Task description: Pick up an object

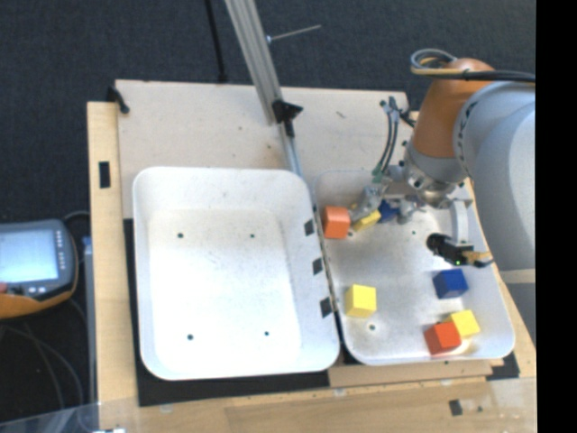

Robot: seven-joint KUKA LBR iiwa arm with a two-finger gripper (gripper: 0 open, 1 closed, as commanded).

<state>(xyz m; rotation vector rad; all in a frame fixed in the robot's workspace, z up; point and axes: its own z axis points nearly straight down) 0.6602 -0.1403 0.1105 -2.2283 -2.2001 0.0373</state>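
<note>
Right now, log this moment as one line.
end effector low in right bin | orange cube beside it | grasp unconfirmed

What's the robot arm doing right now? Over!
Gripper low in right bin, fingers unclear. Orange block beside it at bin's left wall, hold not confirmed. Yellow block and blue block lie apart.

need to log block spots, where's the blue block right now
The blue block lies in the right bin, near its right edge. The yellow and red blocks sit just below it in the view, and the lone yellow block is to its left.
</note>
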